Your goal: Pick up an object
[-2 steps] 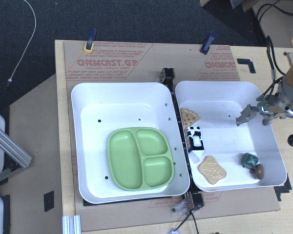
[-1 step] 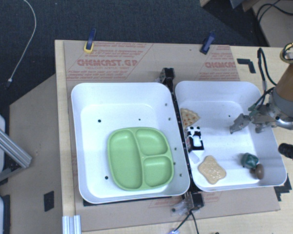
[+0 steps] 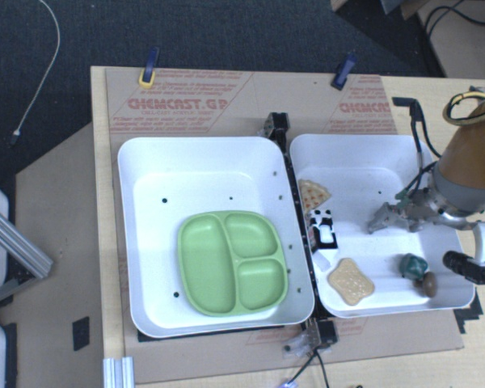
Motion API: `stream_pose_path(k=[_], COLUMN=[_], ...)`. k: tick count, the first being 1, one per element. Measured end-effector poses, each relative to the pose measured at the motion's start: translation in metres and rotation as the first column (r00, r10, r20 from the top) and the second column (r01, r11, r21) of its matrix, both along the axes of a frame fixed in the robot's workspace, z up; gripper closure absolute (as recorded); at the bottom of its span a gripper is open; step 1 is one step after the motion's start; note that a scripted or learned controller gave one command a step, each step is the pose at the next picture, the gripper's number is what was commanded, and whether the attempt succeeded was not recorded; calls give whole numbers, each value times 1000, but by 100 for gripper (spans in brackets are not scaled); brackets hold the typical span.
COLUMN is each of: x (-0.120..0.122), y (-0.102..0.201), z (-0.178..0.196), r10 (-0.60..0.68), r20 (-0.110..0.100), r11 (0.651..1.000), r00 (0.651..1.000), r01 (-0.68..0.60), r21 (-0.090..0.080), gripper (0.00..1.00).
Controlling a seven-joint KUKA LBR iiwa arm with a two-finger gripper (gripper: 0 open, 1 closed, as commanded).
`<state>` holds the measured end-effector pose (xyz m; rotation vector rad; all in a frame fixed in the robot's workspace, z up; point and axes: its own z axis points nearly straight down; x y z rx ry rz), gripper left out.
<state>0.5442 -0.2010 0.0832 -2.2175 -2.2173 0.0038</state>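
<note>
While arm hangs over right bin (image 3: pixel 364 153), gripper (image 3: pixel 380 219) low nr bin floor; fingers' state unclear (can't tell). Green tray (image 3: pixel 231 261) in left bin (image 3: pixel 145 217).

In the right bin (image 3: pixel 364 156) you have open floor across the far part and middle. The cracker (image 3: pixel 313 192) and black-and-white toy (image 3: pixel 324 229) crowd its left wall; the toast piece (image 3: pixel 350 281) and teal object (image 3: pixel 415 266) block the near strip. The green divided plate (image 3: pixel 231 261) fills the left bin's (image 3: pixel 145 217) near half.
</note>
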Motion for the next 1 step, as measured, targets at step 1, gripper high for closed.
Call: stream_pose_path(k=[1], x=[1], y=[-1], z=[13], r10=[-1], r20=[6], r11=[1000], r00=[1000], r01=[1], r21=[-3], gripper=[100])
